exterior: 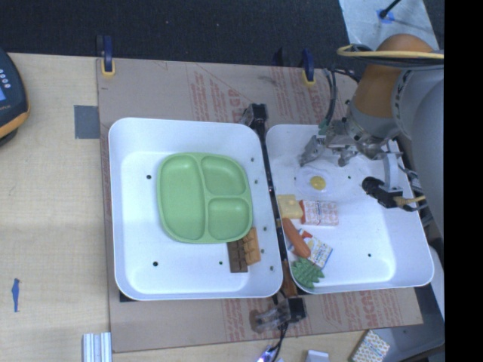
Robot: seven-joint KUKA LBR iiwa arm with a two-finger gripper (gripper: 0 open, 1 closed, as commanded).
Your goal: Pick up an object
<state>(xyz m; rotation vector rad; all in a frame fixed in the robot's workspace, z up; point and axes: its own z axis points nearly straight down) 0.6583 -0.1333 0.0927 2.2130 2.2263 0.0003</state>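
So, gripper: hung over the right bin, can't tell its state.
Egg: looked light, flat, slippery; pinch across its edges.
Carrot: stiffer, easier bet.

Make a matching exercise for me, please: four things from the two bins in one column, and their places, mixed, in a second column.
Things:
1. green divided plastic plate
2. brown waffle-like block
3. toy fried egg with yellow yolk
4. orange toy carrot

Places:
A. right bin, below the gripper
B. middle of the left bin
C. left bin, lower right, by the plate's edge
D. right bin, near its left wall

Pairs: 1-B, 2-C, 3-A, 4-D
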